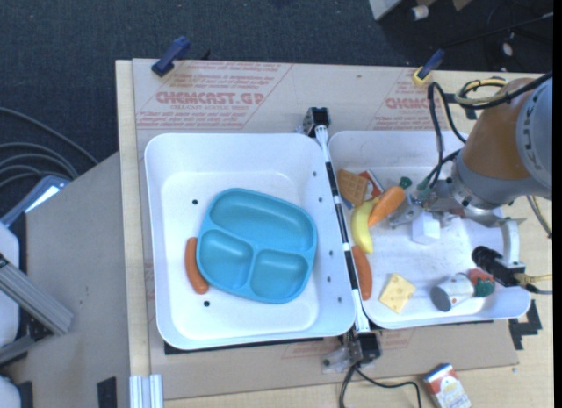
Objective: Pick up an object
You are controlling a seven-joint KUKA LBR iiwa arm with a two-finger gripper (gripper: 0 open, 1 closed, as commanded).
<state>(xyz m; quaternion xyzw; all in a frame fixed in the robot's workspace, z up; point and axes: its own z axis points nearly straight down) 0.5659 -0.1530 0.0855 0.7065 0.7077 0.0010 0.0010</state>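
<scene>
Objects for picking: a loose group of toy foods lying in the right bin (518, 310), all east of the central divider (338, 222) where the two bins meet.
Banana (362, 227): yellow, lying just beside the divider, on its right.
Carrot (387, 205): orange with a green top, slanting up and away from the divider; its lower end touches the banana.
Cracker (352, 187): tan waffle-patterned piece, near the divider's upper half, just above the banana.
Right-bin sausage (363, 272): orange-red, lying along the divider's lower half, just below the banana.
Cheese wedge (397, 293): yellow with holes, a little further from the divider than that sausage.
Small items at the bin's near-right: a grey-and-white cylindrical piece (453, 292) and, beside it, a red-and-green piece (482, 282) — kinds not resolvable.
Gripper (425, 220): low over the right bin, well right of the divider and just beyond the carrot's green end; whether the fingers are apart or together cannot be told, and no object is seen between them.
Arm (500, 147): grey with an orange band, entering from the right.
Left bin (167, 222): west of the divider — holds a blue compartment tray (257, 245) and a second sausage (196, 265) touching the tray's far side from the divider.
</scene>
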